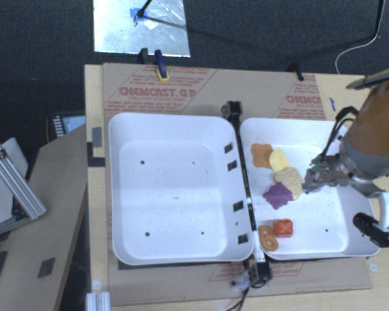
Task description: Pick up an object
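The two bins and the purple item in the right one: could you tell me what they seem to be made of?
Left bin and right bin: probably moulded plastic, white and smooth with rounded rims. Purple item: matte and lumpy, perhaps foam or soft plastic; too small to settle.

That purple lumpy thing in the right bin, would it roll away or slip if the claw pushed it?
The purple lumpy piece looks flattish and knobbly, so it would probably slide rather than roll. It seems small and likely light. It touches the beige piece, so a push may shift both.

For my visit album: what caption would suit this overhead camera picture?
Robot arm's gripper hovers beside a beige toy among colourful pieces in the right bin.
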`<control>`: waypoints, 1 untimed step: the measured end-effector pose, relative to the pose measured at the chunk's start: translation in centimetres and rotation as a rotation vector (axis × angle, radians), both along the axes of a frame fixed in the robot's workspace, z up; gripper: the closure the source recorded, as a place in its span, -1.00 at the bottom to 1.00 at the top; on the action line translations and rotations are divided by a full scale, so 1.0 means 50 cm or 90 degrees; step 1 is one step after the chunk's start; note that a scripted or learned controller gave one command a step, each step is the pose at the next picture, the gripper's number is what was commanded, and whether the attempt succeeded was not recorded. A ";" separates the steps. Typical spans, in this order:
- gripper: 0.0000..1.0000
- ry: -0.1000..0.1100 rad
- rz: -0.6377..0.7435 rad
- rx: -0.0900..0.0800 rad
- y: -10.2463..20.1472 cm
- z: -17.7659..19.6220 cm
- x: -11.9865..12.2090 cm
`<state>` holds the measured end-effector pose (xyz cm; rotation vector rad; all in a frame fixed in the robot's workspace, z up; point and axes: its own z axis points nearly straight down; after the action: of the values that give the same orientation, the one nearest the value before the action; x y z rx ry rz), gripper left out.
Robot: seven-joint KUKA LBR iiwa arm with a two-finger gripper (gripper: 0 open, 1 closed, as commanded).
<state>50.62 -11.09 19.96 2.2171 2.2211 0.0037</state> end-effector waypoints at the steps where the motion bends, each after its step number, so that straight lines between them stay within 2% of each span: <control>1: 1.00 -0.008 0.006 0.001 0.110 0.292 -0.018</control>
<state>49.70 -5.58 34.55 2.2006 2.2260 0.0187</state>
